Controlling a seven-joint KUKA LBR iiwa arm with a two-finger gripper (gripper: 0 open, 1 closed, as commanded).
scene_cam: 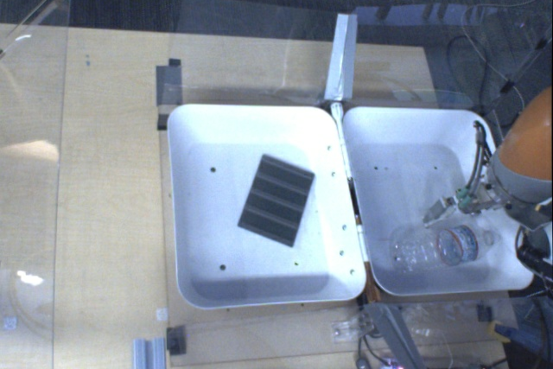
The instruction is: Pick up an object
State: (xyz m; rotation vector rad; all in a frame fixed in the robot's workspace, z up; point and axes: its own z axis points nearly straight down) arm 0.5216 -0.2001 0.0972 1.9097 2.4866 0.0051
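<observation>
While the grey arm with its orange band (527,147) reaches in from the right edge, its two-finger tool (456,205) hangs low over the right-hand shallow white bin (389,143), near that bin's right side. The tool is small and partly blurred here, so I cannot tell its state, and nothing can be made out in its grip. Just below the tool, a clear plastic bottle with a bluish end (432,246) lies on its side on the bin floor, close to the front wall; whether the tool touches it is not clear. In the left-hand shallow white bin (199,186), a dark grey ribbed rectangular block (276,200) lies flat near the middle, turned at a slant. Both bins sit side by side on the pale wooden bench (95,186).
</observation>
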